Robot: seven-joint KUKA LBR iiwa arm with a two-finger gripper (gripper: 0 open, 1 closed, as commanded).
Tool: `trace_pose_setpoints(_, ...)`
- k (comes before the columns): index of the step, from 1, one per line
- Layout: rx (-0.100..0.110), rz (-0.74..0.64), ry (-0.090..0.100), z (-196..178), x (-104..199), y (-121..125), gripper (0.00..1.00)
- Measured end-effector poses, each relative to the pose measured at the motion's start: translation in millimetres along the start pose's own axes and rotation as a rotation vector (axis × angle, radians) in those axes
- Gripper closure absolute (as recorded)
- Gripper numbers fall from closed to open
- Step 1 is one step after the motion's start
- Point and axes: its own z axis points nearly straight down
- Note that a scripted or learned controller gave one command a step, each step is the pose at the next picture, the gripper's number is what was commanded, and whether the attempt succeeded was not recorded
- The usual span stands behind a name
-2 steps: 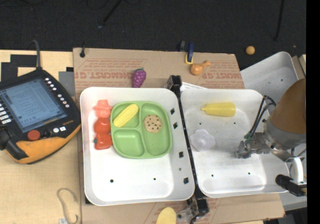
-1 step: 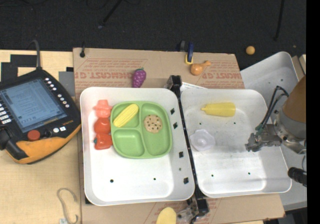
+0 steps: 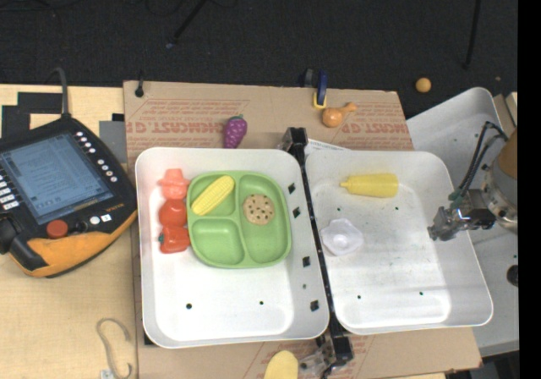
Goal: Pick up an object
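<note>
While beside bin (right): gripper.

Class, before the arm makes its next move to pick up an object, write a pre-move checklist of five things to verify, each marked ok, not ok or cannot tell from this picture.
1. A target lies in the right bin: ok. The yellow bottle and a small clear cup are there.
2. Tool is above a target: not ok. It sits at the bin's right rim, apart from both.
3. Tool opening: cannot tell.
4. Path from tool to yellow bottle: ok, bare bin floor between them.
5. Left bin items stay out of the way: ok. The green plate with corn and cookie lies beyond the divider.
</note>
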Motion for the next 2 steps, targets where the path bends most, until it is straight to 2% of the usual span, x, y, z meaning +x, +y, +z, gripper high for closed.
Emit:
trace_pose_setpoints(1,0.003,0.001,0.001,-22,-1,0,1.0)
trace_pose_setpoints(2,0.005,-0.004,0.004,-17,54,24,1.0)
